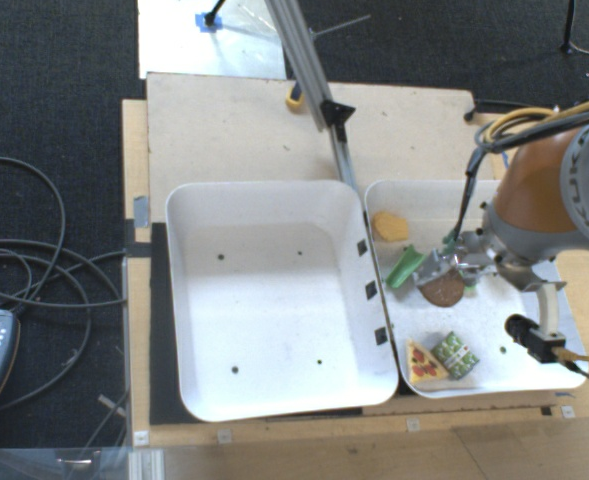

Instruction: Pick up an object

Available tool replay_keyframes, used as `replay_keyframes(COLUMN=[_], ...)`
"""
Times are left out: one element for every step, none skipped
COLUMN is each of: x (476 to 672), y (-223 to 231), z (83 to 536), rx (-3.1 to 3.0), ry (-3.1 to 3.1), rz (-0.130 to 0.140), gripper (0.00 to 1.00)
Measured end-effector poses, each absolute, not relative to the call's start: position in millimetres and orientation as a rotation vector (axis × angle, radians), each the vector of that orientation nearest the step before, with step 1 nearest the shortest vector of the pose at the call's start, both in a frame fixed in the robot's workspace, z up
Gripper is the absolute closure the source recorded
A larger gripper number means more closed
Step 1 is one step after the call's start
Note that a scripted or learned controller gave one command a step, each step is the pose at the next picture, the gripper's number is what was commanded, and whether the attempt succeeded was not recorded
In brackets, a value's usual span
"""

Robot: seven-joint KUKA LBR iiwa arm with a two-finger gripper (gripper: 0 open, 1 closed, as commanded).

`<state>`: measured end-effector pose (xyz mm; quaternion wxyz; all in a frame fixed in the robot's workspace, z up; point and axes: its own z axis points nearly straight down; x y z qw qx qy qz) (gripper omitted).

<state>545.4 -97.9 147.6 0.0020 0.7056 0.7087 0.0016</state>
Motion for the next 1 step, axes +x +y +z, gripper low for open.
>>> replay_keyframes(x=[545.4], y=[-91.3], z=[209.2], rx=[2.211], ry=[2.223], rz=[0.008], gripper=[1.00])
